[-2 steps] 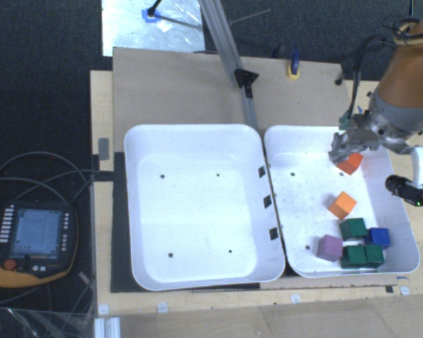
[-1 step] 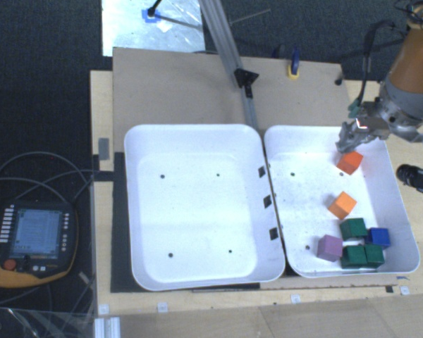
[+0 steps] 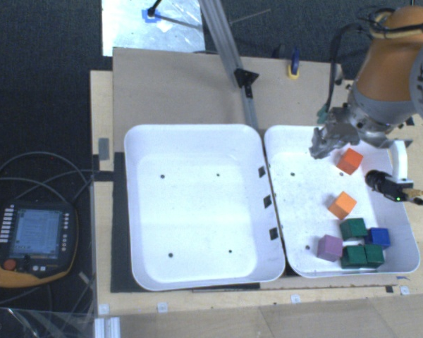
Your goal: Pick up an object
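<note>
Brown bench top carried two white bins; the left bin [image 3: 197, 210] sat bare-floored, while the right bin [image 3: 296, 189] held blocks. At its far end, the gripper [image 3: 329, 145] hovered just beside an orange block [image 3: 350, 161], gripping nothing. Approach seemed underway; next came descending squarely over that block.

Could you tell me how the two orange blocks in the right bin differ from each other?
The upper orange block is a deeper red-orange; the lower orange block is a lighter, yellower orange. The upper orange block lies just beside the gripper, near the bin's far end, while the lower orange block sits mid-bin, closer to the green block. Both look like small cubes of similar size, turned at a slant, in the right bin.
</note>
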Action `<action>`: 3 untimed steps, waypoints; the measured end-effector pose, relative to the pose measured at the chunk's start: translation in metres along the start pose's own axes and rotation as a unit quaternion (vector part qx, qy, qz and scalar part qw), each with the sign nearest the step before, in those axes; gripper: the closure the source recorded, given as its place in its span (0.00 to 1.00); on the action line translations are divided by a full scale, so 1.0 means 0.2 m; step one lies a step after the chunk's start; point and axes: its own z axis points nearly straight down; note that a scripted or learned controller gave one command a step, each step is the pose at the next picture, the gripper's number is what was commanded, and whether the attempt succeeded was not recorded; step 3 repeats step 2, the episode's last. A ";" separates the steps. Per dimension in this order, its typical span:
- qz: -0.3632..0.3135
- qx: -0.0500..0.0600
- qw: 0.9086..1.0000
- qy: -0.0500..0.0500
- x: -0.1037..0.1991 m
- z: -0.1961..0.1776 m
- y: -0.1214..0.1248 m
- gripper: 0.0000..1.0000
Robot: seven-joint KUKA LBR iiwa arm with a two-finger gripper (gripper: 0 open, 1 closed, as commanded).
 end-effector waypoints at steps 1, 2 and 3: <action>-0.001 0.000 1.000 0.001 0.30 0.06 0.00 1.00; -0.001 0.000 1.000 0.000 0.57 0.12 0.05 1.00; -0.001 0.000 1.000 0.000 0.57 0.12 0.05 1.00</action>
